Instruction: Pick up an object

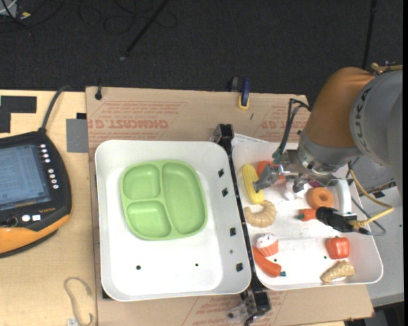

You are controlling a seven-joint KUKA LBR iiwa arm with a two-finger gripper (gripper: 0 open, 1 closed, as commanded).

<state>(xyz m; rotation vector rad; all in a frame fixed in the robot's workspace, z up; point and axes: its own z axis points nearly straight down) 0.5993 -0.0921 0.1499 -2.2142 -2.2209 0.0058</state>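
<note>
While the gripper [267,176] hangs low over the right bin [374,267] near its left wall, fingers spread with nothing between them, a yellow corn cob [251,183] lies just beside it and a croissant [260,214] near, toward the front edge.

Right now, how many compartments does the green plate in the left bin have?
3. The green plastic divided plate has one small compartment at its upper left, another small one at its lower left, and one long compartment down its right side. All three show in full.
</note>
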